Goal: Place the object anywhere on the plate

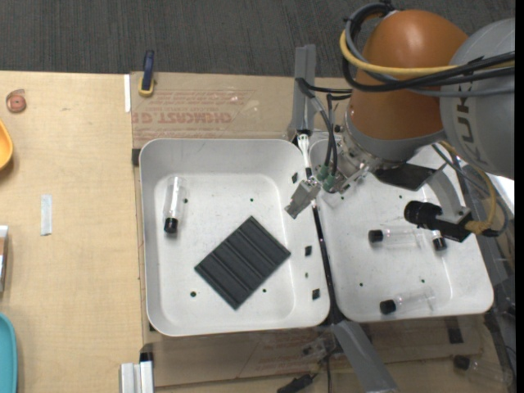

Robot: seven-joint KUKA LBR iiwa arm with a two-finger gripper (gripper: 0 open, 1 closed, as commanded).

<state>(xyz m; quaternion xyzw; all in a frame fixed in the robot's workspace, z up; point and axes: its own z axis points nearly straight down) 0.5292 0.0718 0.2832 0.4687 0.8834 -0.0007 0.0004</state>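
Observation:
A dark ribbed rectangular plate (242, 262) lies turned at an angle in the left bin (155, 301). A clear tube with a black cap (172, 205) lies in the same bin, up and left of the plate. Two similar clear tubes lie in the right bin (471, 297), one at mid-height (405, 237) and one near the front (405, 304). My gripper (304, 196) hangs over the divide between the two bins, to the upper right of the plate, under the orange wrist band. I see nothing clearly held in it.
Brown cardboard (213, 109) lies behind the left bin, with a blue-and-yellow clamp (147, 74) on its corner. The wooden bench (65, 219) extends to the left with small items along its edge. The arm's body and cables (409, 80) cover the back of the right bin.

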